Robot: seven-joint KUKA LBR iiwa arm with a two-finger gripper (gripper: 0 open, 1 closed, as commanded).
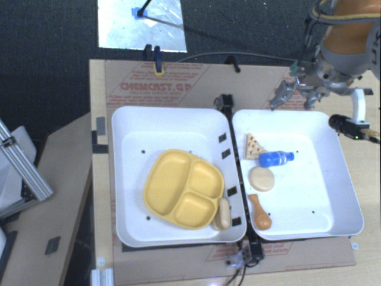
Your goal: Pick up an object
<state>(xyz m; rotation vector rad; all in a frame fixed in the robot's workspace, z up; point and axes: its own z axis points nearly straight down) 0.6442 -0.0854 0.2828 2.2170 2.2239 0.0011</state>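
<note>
My gripper (295,99) hangs over the back rim of the right bin (339,177), its two fingers spread apart with nothing between them. Below it in that bin lie a pizza slice (253,146), a blue bottle (275,158), a round cream-coloured piece (262,179) and an orange drumstick-shaped piece (259,213), all near the bin's left side. The gripper is well above and behind these things, touching none of them.
The left bin (128,159) holds a yellow divided tray (183,188) and a tan bread-roll shape (223,213) at its front right. A black divider strip (233,159) runs between the bins. The right half of the right bin is bare white floor.
</note>
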